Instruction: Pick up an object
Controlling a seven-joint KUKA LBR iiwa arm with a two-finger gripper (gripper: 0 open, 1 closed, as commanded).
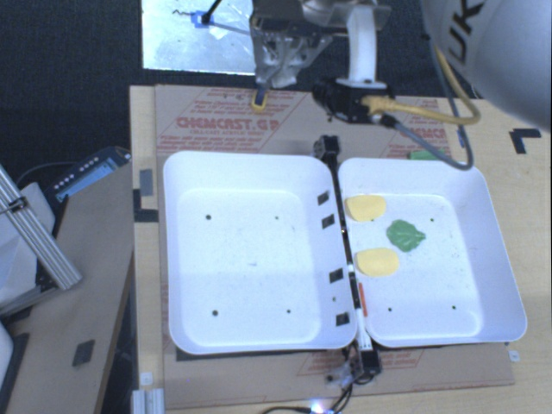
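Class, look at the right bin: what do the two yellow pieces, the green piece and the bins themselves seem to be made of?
Yellow pieces: flat, matte, soft-edged, probably foam or felt. Green piece: crinkled outline, matte, perhaps fabric or soft plastic. Right bin and left bin: smooth white with rounded moulded rims, likely plastic.

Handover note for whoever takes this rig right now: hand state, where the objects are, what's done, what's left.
Hand: raised at the far edge of the bench, above the brown board behind the left white bin; nothing visible between its fingers.
Objects: all in the right white bin, near its left wall. Upper flat yellow piece, crumpled green piece, lower flat yellow piece.
Done: no pick yet.
Left: move over the right bin, descend, grasp one piece, lift.
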